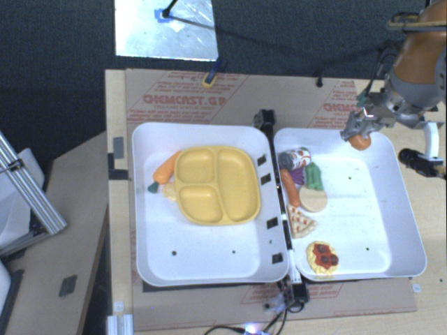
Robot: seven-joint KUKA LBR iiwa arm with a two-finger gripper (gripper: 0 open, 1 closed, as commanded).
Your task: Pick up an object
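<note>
Nearest the camera, at about five o'clock in the right bin (398, 208), lies a small plate of spaghetti (323, 257) with red sauce. Just beyond it, hard against the divider between the bins, sits a pizza slice (300, 223). Farther up the same edge the toys crowd together — a tan round cookie (313, 200), an orange carrot (289, 185) leaning along the divider, a purple piece (299, 176) tucked beneath, a green vegetable (313, 176) upright beside it, and a red-and-white can (296, 160) at the top of the cluster, at about ten o'clock in that bin.

In the left bin (154, 257) a yellow divided tray (213, 184) fills the middle. At its nine o'clock side a second carrot (165, 167) rests slantwise, touching the tray's rim, with a pale yellow piece (170, 191) peeping out just below it.

Farthest back, at one o'clock in the right bin, the gripper (359, 132) hangs over the far rim with a small orange object (360, 142) at its fingertips — the fingers look closed around it, the object lifted just above the bin's edge. The grey arm (419, 61) with its orange band rises to the right.
</note>
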